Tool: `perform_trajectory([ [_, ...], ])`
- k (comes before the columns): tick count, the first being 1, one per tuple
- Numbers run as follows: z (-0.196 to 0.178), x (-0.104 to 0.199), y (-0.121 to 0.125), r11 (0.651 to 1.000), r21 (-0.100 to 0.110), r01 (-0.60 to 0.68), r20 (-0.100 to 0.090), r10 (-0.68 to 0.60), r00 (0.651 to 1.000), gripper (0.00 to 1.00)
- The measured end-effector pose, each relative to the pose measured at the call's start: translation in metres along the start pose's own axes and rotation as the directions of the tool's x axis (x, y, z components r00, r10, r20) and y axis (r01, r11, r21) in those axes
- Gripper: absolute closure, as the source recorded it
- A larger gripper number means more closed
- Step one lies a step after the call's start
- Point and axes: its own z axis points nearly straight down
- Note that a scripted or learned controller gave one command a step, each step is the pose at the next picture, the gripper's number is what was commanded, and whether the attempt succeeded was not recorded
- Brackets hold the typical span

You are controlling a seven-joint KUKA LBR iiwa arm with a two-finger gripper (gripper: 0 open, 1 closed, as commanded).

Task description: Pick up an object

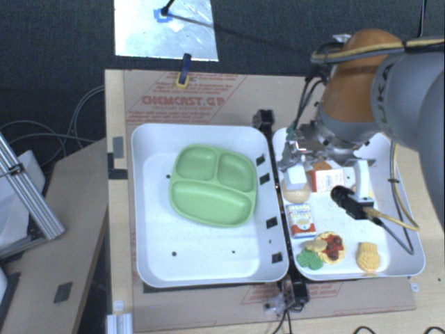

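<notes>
My gripper hangs low over the far left part of the right bin, under the grey and orange arm. Just below it lies a small white and blue box, with a beige bun in front of that. An orange carton sits just right of the gripper. Nearer the front lie a red, white and blue packet, a toy pizza slice, a green leafy piece and a yellow corn-like piece. Nothing is visibly held.
The left bin holds a green divided plate. A black divider strip runs between the two bins. The arm's bulk covers the back of the right bin. A shiny sheet lies beyond the bench.
</notes>
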Motion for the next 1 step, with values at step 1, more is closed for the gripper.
perform_trajectory([
  [1, 0.0004, 0.0064, -0.0083, 1.000, 0.002, 0.003, 0.000, -0.003, 1.000, 1.00],
])
